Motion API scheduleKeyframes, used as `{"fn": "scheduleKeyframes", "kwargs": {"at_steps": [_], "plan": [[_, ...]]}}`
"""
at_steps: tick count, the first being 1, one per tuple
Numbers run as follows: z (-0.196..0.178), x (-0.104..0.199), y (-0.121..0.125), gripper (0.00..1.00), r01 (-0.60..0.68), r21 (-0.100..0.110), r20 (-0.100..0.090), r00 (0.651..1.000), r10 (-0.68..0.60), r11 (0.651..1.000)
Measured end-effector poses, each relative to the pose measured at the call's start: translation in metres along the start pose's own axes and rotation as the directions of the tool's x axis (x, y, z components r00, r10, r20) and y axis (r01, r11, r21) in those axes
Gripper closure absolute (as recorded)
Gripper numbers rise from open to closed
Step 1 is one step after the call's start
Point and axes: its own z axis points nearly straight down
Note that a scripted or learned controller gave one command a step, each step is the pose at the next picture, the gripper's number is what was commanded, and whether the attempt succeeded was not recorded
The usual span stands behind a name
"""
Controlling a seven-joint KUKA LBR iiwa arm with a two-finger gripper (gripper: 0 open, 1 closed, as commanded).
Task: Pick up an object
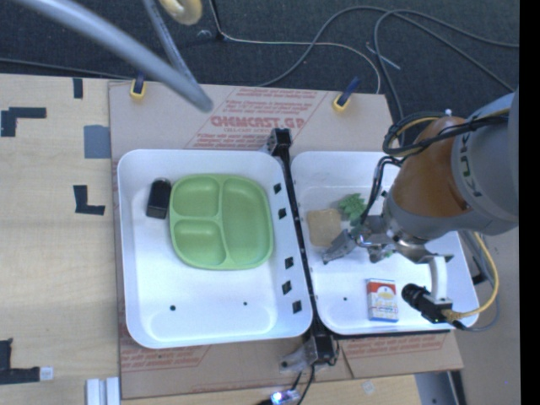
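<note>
My fingers (337,250) are low in the right bin (337,165), and I cannot tell whether they are apart or together. A tan, soft-looking pad (321,225) lies just above them, touching or nearly so, with a green leafy piece (351,203) just beyond. I judge the pad light and compressible, best pinched across its narrow width; the small carton (382,300) below-right looks stiffer.
</note>
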Motion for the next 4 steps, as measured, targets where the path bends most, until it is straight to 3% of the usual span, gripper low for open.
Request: {"fn": "scheduleKeyframes", "kwargs": {"at_steps": [1,2,4], "plan": [[0.042,0.0,0.0,0.0,0.0,-0.006,0.002,1.0,0.0,1.0],[0.03,0.0,0.001,1.0,0.0,-0.008,0.002,1.0,0.0,1.0],[-0.095,0.0,0.002,1.0,0.001,-0.013,0.002,1.0,-0.001,1.0]]}}
